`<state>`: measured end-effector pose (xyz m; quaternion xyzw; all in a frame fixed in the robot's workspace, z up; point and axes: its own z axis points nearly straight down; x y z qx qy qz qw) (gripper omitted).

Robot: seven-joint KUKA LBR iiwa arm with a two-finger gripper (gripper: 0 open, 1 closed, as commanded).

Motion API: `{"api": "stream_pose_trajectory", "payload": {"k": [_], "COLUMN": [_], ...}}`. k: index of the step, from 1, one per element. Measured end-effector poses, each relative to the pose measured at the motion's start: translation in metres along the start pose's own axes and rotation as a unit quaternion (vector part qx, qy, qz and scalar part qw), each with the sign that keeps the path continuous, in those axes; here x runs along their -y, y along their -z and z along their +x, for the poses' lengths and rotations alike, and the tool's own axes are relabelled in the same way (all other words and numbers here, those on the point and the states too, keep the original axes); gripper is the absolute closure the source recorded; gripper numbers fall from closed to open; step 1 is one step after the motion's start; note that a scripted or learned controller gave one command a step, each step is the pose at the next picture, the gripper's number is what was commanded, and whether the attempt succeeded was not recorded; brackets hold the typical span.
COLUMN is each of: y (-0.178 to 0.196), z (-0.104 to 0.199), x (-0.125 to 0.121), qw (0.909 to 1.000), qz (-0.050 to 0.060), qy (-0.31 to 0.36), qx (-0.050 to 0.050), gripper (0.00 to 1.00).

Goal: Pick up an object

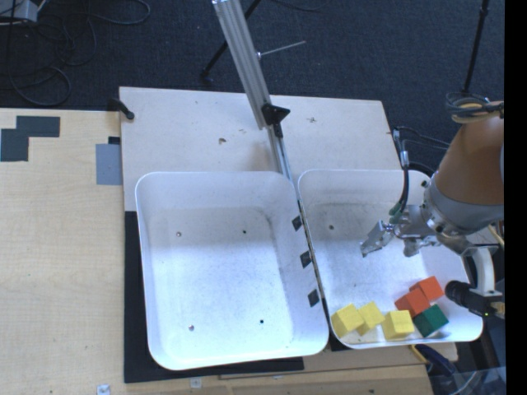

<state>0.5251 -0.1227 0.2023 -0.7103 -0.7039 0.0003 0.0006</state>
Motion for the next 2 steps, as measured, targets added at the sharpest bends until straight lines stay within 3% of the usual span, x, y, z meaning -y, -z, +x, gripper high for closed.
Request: {"api": "stream_pose_trajectory", "payload": {"k": [1, 2], "y": [-0.069, -0.114], "z": [-0.037, -0.060], "x": [-0.048, -0.107], "qw": [1.0000, 1.0000], "qz": [0.002, -0.001], "qy": [0.003, 0.006], "qx": [0.001, 0.001], "gripper": [0.00, 0.00]}}
